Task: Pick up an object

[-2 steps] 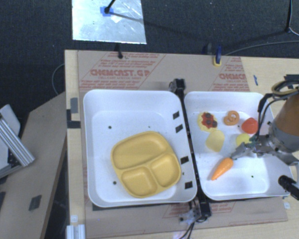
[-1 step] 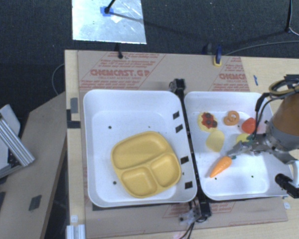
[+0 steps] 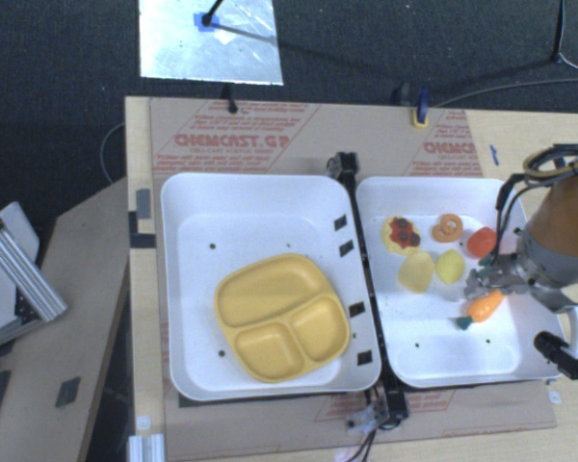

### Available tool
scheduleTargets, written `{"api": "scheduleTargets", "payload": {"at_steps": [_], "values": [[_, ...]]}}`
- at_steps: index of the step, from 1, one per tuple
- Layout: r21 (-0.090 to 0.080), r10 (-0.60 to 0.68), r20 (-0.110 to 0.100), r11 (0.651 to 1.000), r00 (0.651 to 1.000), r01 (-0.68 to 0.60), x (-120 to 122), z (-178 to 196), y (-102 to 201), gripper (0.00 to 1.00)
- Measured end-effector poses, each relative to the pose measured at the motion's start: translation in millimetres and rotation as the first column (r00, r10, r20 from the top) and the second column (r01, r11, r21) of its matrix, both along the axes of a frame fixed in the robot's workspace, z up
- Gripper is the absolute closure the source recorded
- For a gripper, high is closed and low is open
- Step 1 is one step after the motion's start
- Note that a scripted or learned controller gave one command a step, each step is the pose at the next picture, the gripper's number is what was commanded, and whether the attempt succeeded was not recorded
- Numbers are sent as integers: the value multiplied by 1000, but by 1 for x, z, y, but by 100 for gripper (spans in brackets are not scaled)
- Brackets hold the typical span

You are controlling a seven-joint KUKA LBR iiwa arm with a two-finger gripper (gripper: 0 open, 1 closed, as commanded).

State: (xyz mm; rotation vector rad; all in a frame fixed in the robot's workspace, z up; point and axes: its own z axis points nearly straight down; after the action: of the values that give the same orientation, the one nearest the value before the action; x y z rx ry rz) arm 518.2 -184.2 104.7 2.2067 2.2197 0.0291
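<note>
Over the right bin (image 3: 405, 354), the gripper (image 3: 484, 284) sits by the carrot (image 3: 484, 307); its grasp is unclear.

The tool (image 3: 484, 283) sits low in the right bin (image 3: 443, 359), touching a toy carrot (image 3: 482, 307).

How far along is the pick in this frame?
Done: the arm has reached into the right bin and the gripper sits low, right beside the toy carrot. In hand: nothing visibly lifted; the carrot lies on the bin floor. Left: closing on it and raising it. The yellow divided plate sits in the left bin.
</note>
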Motion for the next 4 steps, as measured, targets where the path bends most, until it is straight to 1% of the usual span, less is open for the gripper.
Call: {"api": "scheduleTargets", "payload": {"at_steps": [1,2,3,4], "values": [[-7,0,-15,1000,1000,0,8,48,7,100],[-7,0,-15,1000,1000,0,14,93,10,100],[-7,1,-15,1000,1000,-1,16,138,10,100],[-4,4,-19,1000,1000,-4,23,127,66,100]]}}
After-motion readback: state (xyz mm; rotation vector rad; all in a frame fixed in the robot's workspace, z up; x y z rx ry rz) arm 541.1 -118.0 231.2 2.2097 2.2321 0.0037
